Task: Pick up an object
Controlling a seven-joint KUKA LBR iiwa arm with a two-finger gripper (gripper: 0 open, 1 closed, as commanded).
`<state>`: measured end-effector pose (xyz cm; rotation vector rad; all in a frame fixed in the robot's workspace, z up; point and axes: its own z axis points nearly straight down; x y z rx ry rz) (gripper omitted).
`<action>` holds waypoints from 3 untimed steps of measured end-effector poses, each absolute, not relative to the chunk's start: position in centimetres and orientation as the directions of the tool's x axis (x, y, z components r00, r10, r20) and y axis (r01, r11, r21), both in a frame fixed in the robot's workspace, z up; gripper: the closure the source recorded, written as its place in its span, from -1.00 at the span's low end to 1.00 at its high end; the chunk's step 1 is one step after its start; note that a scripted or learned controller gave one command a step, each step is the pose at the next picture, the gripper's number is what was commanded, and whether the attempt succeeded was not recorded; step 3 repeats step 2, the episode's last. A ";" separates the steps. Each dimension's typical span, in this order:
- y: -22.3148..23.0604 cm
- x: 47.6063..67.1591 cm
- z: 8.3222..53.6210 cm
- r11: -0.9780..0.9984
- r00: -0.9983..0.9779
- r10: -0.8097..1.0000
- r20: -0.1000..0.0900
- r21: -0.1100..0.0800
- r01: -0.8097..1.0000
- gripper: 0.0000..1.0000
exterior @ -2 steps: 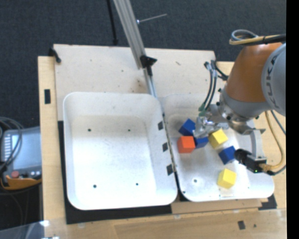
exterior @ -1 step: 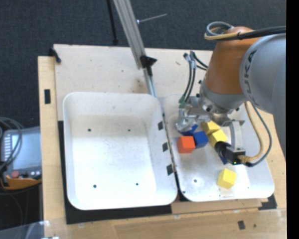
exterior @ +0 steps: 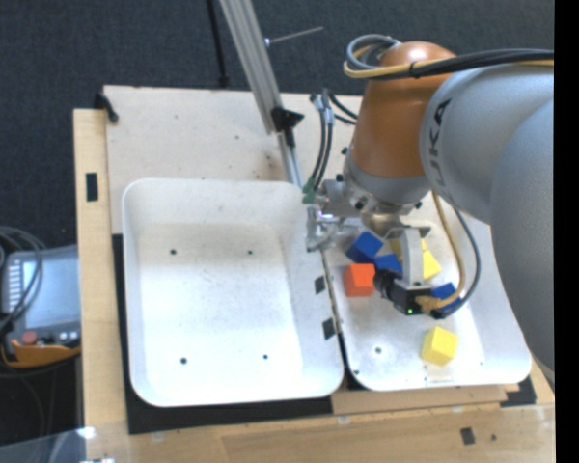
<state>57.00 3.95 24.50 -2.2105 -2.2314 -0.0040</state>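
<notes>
Orange block [exterior: 359,279]: by the left edge of the right bin [exterior: 396,374]; probably light and stiff, so grip opposite flat faces.
Gripper [exterior: 320,228]: opening and hold cannot be told.

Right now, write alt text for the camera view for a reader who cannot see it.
A grey arm with an orange band reaches from the right over the right bin, its tool low by the bins' shared edge. An orange block and a blue block lie beside the tool, a yellow block nearer the front; the left bin sits alongside.
</notes>
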 end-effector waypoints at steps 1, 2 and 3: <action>8.3 58.2 24.5 0.007 -0.007 1.000 0.001 0.002 1.000 1.00; 7.9 58.2 24.5 0.004 -0.004 1.000 -0.003 0.000 1.000 -1.00; 7.9 58.2 24.5 0.004 -0.004 1.000 -0.003 0.000 1.000 -1.00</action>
